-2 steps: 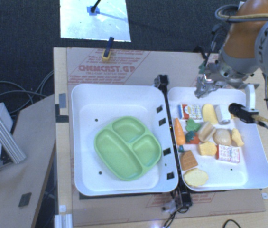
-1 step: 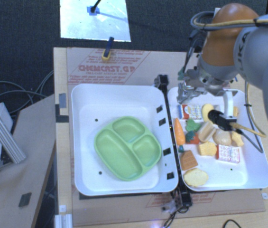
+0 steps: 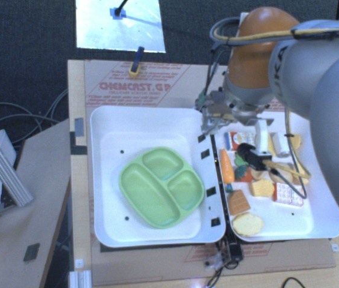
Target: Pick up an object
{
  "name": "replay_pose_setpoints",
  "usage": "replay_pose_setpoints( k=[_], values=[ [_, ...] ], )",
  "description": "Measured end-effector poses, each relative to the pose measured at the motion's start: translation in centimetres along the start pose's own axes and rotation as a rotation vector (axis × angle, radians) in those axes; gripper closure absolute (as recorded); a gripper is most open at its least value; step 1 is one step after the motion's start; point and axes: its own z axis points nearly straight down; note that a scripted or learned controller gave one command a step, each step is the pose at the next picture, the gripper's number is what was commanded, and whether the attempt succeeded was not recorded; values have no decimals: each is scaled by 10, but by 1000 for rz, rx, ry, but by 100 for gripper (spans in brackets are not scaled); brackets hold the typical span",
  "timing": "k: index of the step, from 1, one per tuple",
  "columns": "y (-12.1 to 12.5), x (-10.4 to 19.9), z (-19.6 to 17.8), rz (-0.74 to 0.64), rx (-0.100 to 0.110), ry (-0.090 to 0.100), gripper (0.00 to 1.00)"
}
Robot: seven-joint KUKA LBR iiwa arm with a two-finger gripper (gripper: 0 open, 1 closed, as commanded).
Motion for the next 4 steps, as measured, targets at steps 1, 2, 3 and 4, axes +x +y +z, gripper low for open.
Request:
replay_pose_setpoints(
  k=[1, 2, 3, 4],
  values=[
    [-1, -10, -14, 8, -3, -2, 100],
    [-1, -13, -14, 9, -2, -2, 100],
    [-4, -14, -10, 9, -1, -2, 100],
    [5, -11, 6, 5, -1, -3, 100]
  ],
)
